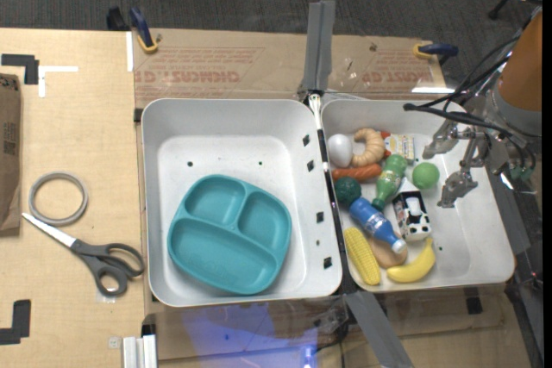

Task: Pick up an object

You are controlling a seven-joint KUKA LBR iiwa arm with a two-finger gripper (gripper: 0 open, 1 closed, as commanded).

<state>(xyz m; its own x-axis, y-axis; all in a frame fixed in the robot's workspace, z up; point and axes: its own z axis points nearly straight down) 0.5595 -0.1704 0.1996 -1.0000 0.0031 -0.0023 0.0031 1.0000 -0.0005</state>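
Arm reaches in from right; end effector [458,161] open, nothing gripped, over right bin [483,267] w/ toy food. Left bin [216,118] has teal plate [229,233].

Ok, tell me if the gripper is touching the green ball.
Apart. The camera view shows bare white bin floor between the gripper and the green ball.

Even, bright overhead light, soft shadows inside the bins [153,185], slight overall blur, bluish glare at bottom.

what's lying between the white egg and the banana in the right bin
In the camera view, between the egg and the banana lie a dark green ball and a blue bottle.
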